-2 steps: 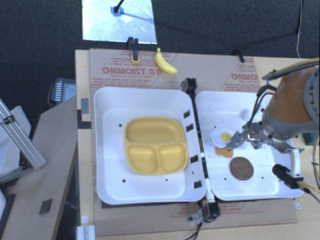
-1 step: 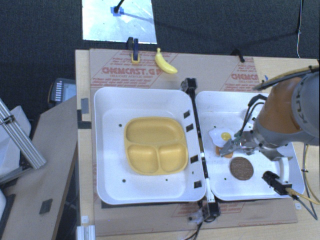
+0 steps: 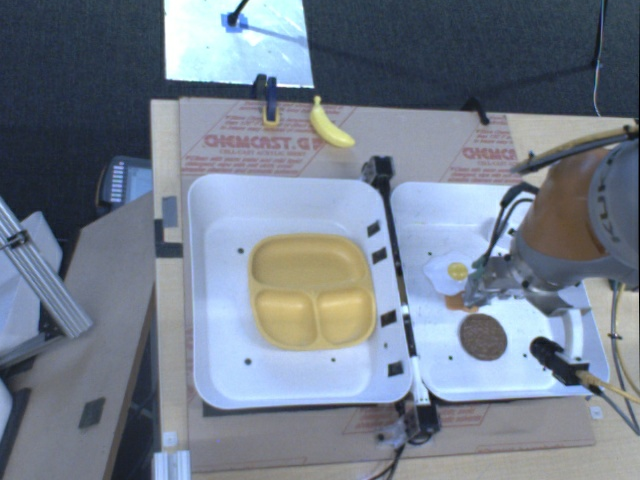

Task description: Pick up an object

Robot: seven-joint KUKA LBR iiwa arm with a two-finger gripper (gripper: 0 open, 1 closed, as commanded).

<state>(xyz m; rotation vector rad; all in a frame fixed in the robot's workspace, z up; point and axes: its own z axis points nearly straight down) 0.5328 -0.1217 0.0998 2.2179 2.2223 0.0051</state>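
Note:
In the right bin [image 3: 430, 368] lie a toy fried egg [image 3: 448, 271], white with a yellow yolk, and a round brown patty [image 3: 483, 336] nearer the front. My gripper [image 3: 476, 292] hangs low between them, just right of the egg and above the patty, over a small orange bit by the egg's edge. The arm's grey body and orange band come in from the right and hide the fingertips.
A yellow divided plate [image 3: 305, 290] fills the middle of the left bin [image 3: 225, 368]. A toy banana [image 3: 330, 126] and a yellow clamp [image 3: 270, 103] lie on the cardboard behind the bins. A black divider strip [image 3: 390, 268] runs between the bins.

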